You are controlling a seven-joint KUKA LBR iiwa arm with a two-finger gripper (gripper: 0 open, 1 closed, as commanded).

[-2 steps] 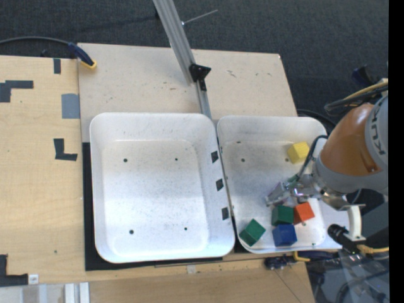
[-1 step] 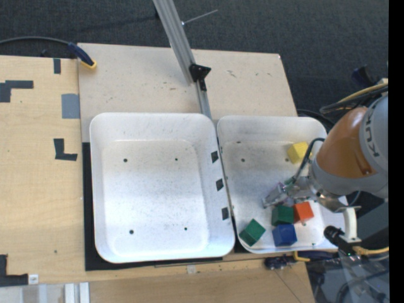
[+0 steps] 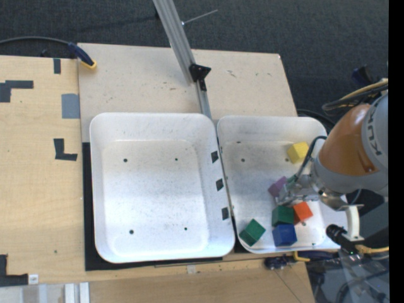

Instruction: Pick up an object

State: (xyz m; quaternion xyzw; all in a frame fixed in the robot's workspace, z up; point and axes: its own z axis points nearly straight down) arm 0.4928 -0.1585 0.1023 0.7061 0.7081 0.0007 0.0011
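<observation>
Several small blocks lie in the right bin (image 3: 252, 134): a yellow block (image 3: 297, 151) near the far right wall, a purple block (image 3: 277, 186), an orange block (image 3: 303, 211), a dark green block (image 3: 283, 216), a blue block (image 3: 285, 234) and a green block (image 3: 252, 231) at the front. My gripper (image 3: 291, 191) is low in the bin's right part, just right of the purple block and above the orange and dark green ones. The wrist hides its fingertips.
The left bin (image 3: 154, 188) lies beside the right one, with a shared ridge bearing black clips (image 3: 220, 184). A slanted metal rail (image 3: 177, 33) runs over the bench behind the bins. Cables hang off the bench's right front corner.
</observation>
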